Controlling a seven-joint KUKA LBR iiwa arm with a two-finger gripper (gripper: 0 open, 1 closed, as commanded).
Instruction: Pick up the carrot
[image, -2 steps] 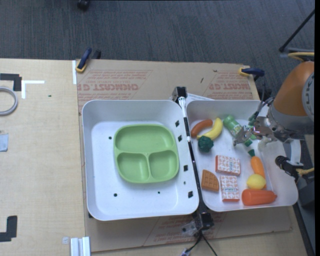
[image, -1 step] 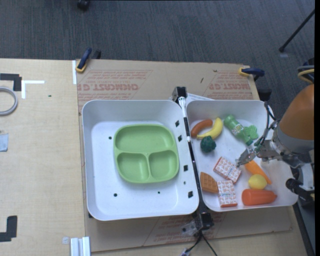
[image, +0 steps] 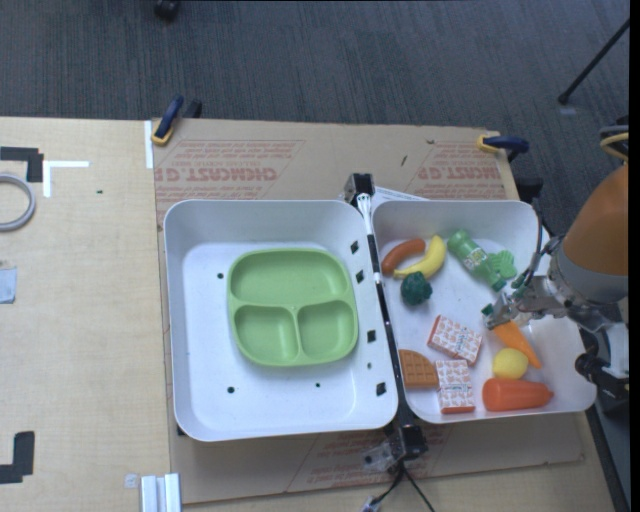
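Carrot (image: 519, 343) is seen in the right bin (image: 470, 216), near its right edge, touching the lemon (image: 509, 364). Fingers (image: 497, 312) are placed at its upper end; their spread cannot be told.

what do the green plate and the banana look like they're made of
Green plate: probably moulded plastic, matte to satin; uniform pale green, rounded compartment walls, soft highlights.
Banana: likely toy plastic or rubber, smooth; flat even yellow, no bruising or texture. Too small to tell hard from soft.
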